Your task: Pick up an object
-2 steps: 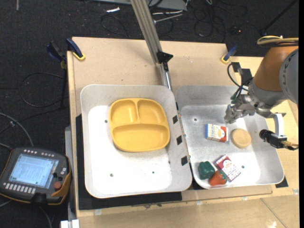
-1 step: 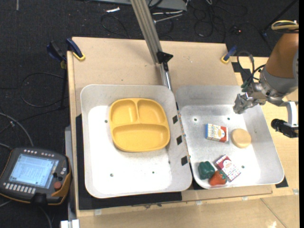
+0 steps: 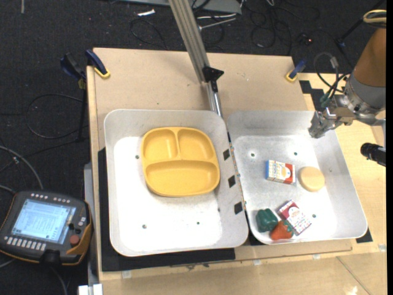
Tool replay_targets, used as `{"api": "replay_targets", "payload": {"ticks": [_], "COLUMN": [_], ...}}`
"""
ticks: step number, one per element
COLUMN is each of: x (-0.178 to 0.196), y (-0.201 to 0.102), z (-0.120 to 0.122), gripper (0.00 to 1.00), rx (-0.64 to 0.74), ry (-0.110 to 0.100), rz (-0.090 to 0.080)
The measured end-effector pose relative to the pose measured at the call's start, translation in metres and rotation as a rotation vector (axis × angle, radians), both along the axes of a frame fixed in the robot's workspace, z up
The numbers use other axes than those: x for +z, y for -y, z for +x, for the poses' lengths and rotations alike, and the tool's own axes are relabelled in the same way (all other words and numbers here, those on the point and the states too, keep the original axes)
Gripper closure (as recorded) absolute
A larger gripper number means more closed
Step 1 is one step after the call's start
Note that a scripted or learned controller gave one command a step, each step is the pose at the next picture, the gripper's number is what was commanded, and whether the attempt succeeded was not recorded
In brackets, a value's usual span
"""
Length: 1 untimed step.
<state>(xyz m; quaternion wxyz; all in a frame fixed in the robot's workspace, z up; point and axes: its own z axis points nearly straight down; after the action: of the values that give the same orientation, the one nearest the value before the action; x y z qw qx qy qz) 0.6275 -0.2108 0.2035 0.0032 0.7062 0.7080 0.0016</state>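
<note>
Bench, two white bins: pincer [image 3: 317,129] over right bin's [image 3: 344,165] upper edge, carrying nothing, finger state unreadable. Beige puck [image 3: 312,179] just below it, untouched. Step: approach. Next: descend onto puck, then grasp

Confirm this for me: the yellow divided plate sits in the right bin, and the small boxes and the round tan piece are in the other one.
Not right. The camera view shows the yellow divided plate in the left bin, not the right. The small boxes and the round tan piece are in the other one, the right bin.
</note>
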Motion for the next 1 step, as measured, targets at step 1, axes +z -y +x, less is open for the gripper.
{"api": "replay_targets", "payload": {"ticks": [1], "x": [0.0497], "y": [0.0], "z": [0.0016], "gripper": [1.0], "rx": [0.0], "ry": [0.001], "rz": [0.0]}}
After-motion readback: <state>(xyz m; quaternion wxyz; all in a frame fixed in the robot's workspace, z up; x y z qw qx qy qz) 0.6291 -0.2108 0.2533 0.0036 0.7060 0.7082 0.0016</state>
